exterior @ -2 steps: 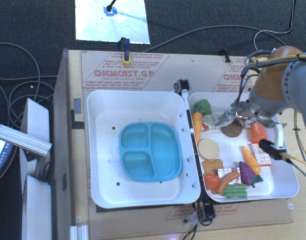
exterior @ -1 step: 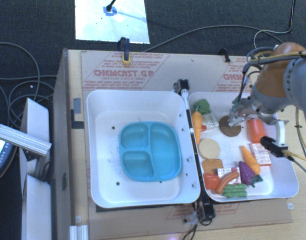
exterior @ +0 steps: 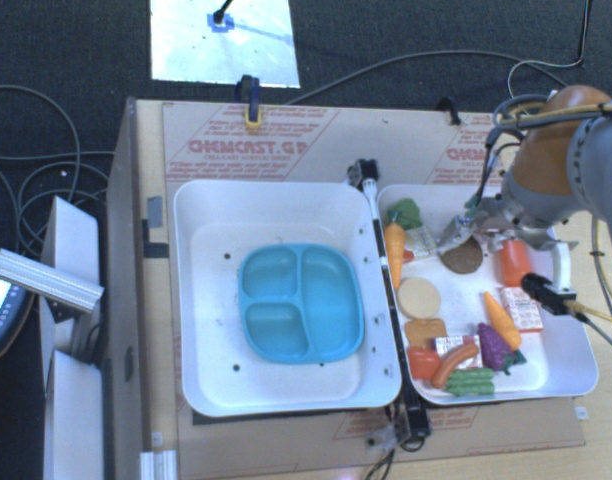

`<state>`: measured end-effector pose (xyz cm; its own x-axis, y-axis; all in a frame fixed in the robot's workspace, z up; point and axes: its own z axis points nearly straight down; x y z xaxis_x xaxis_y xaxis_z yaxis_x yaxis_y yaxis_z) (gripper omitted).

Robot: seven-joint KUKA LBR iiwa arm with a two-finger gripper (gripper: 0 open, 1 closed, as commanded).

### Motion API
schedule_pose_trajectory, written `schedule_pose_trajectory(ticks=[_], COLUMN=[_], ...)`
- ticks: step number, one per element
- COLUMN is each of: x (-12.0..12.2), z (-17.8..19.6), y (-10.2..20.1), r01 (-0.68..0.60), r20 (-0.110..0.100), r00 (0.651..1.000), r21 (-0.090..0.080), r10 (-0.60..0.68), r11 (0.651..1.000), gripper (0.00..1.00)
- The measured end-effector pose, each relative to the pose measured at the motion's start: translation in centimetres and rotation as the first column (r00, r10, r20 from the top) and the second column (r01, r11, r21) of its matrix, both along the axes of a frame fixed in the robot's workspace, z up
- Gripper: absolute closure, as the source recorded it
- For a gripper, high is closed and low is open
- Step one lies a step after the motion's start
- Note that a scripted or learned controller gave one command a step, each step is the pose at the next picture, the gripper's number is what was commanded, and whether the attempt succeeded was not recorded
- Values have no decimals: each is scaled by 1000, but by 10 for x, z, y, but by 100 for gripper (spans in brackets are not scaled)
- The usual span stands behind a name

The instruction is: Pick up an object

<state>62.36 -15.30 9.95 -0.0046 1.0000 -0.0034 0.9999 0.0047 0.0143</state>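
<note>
No object is seen lifted yet — gripper [exterior: 464, 230] is lowered in the right bin [exterior: 576, 368] approx. over the brown disc [exterior: 463, 258]; jaw state can't be told; the pick is judged pending.

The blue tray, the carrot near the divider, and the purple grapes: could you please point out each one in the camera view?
blue tray [exterior: 301, 303]: camera view, on the ridge between its compartments.
carrot [exterior: 395, 255]: camera view, on the middle of its orange body.
purple grapes [exterior: 493, 347]: camera view, on the centre of the bunch.
</note>
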Motion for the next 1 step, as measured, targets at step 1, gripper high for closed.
schedule_pose_trajectory(ticks=[1], x=[1], z=[9], y=[0], r01=[-2], r20=[1], r00=[1000], r21=[0], r10=[2], r11=[1000], gripper=[100])
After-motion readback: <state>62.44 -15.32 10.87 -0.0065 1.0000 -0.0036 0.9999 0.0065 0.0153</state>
